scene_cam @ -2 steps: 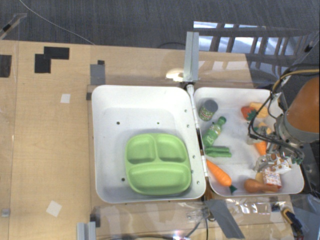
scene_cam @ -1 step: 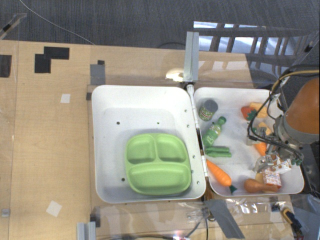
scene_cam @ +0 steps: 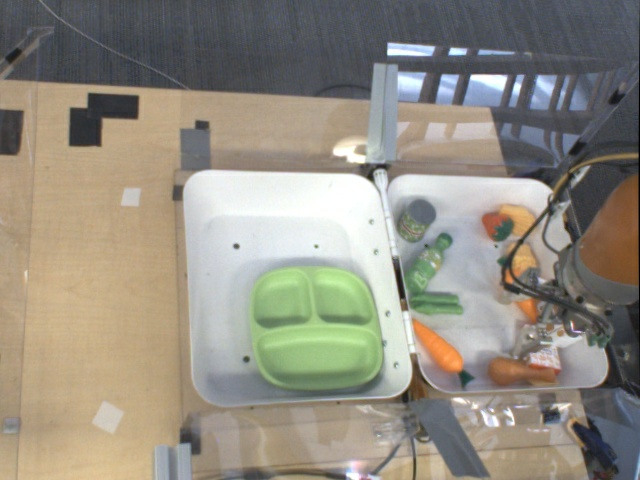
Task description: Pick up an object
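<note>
My gripper hangs low over the front right corner of the right bin, with the orange-banded arm above it. Just below it lies a brown, sausage-like piece, and a small white and red thing sits right beside it. An orange carrot lies at the front left. A green bottle, a green pod and a grey can sit along the bin's left side. A red and green fruit and a yellowish piece lie at the back right.
The left bin holds a green divided plate. A ridge separates the two bins. Black cables loop from the arm over the right bin's back right. A metal post stands behind the bins.
</note>
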Tool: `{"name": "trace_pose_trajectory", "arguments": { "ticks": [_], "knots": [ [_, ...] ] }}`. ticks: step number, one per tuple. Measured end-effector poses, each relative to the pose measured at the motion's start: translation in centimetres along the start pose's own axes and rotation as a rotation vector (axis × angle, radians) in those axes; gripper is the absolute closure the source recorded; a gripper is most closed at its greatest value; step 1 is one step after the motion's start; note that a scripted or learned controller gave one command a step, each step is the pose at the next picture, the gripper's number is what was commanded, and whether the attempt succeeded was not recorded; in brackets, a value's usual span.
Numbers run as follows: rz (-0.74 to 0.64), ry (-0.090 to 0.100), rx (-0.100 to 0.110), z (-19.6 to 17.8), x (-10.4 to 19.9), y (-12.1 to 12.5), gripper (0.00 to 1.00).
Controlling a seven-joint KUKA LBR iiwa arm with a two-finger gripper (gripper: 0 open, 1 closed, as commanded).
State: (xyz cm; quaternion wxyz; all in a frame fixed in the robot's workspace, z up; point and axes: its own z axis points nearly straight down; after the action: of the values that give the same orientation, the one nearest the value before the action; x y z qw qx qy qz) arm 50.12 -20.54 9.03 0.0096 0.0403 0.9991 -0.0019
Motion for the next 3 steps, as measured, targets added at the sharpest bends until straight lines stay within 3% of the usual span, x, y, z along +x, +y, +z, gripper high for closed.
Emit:
{"name": "trace_pose_trajectory", "arguments": {
  "ticks": [1,3],
  "knots": [
    [-0.039,0.003,0.001,0.1,-2.8,0.8,0.0],
    [0.0,0.0,0.001,0.0,-0.8,1.2,0.0]
  ]
}}
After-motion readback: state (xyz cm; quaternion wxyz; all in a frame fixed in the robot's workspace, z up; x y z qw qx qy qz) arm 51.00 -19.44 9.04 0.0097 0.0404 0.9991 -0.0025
